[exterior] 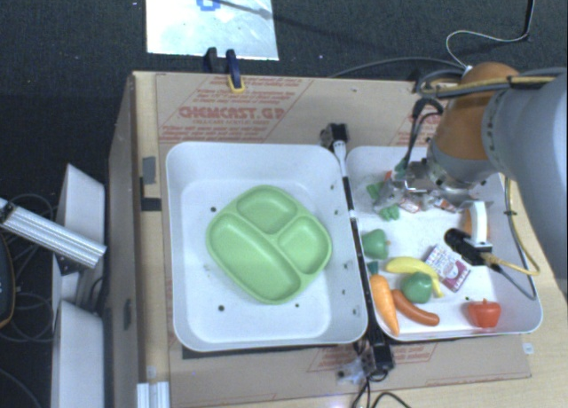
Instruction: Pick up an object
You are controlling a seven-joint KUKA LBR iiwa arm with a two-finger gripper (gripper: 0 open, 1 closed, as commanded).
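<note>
White right bin — claw low among crowded toy food.

Grey rounded arm seen at right of frame — orange band above wrist, thin dark cables looped alongside, metallic gripper fitted at its end.

Red block letters run across the far strip of the brown board under the bins; they seem to read "CHEMCAST GP", with smaller red lines above and below too fine to read. A small pink-and-white packet in the right bin carries print, too small to make out.
</note>
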